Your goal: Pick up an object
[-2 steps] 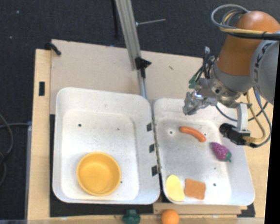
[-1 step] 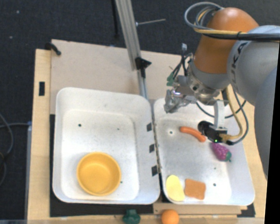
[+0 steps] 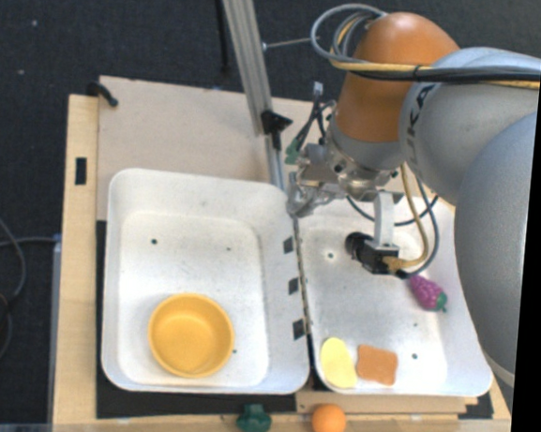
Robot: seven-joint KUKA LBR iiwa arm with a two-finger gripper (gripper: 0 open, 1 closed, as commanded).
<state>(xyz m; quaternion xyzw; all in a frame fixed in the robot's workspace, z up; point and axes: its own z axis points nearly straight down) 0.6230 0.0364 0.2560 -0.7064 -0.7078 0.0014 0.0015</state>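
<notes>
The right bin holds a purple, grape-like toy near its right wall. A pale yellow piece and an orange block lie side by side at its front edge. A yellow bowl sits upright in the front of the left bin. My gripper hangs over the back of the divider between the two bins, far from all of these. I see nothing held in it.
A slanted aluminium rail comes down to the back of the bins just left of the gripper. An orange ball and a small green object rest on the bench in front of the bins.
</notes>
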